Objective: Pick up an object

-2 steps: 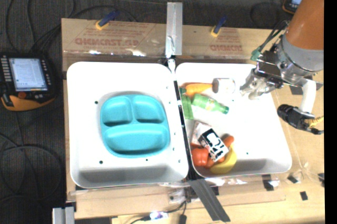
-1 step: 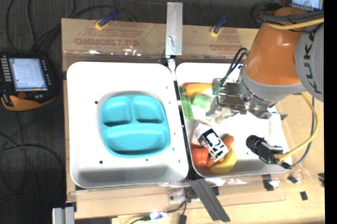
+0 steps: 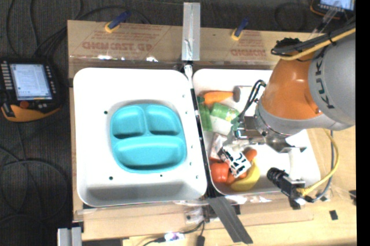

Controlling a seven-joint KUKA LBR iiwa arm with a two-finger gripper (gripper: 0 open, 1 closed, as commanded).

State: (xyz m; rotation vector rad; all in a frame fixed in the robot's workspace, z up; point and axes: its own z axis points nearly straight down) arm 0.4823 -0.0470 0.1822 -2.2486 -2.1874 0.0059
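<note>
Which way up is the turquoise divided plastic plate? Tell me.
Right way up: the turquoise divided plastic plate shows three open compartments facing upward in the left white bin.

A turquoise divided tray (image 3: 149, 136) lay in the left bin (image 3: 87, 123). A handheld control pendant (image 3: 28, 87) sat left of the tabletop (image 3: 133, 43).

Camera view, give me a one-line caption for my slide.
KUKA arm's gripper lowered over the cluttered right bin, beside the left bin holding a turquoise divided tray.

Arm (image 3: 306, 89) low, claw (image 3: 238, 153) down
</note>
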